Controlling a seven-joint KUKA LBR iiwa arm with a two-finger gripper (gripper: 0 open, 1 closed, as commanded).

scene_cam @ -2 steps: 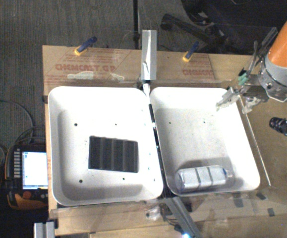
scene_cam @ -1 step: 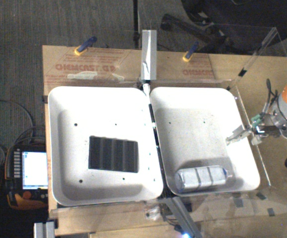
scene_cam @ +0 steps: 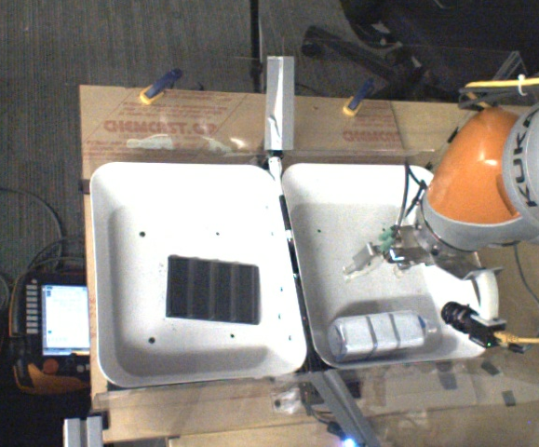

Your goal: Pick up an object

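Note:
A black ribbed rectangular block (scene_cam: 213, 290) lies flat in the middle of the left bin (scene_cam: 120, 203). A pale grey, bottle-like pack (scene_cam: 381, 333) lies on its side along the front wall of the right bin (scene_cam: 334, 194). My gripper (scene_cam: 364, 259) hangs over the middle of the right bin, reaching in from the right under the orange band (scene_cam: 469, 180). It is open, with nothing between its fingers (scene_cam: 353, 268). It sits above and behind the grey pack, apart from it.
A metal bar (scene_cam: 279, 101) stands behind the seam between the bins, on a brown board with two clamps (scene_cam: 161, 85). A black cable end (scene_cam: 464, 320) hangs by the right bin's front right corner. A handheld controller (scene_cam: 55, 319) lies left of the bench.

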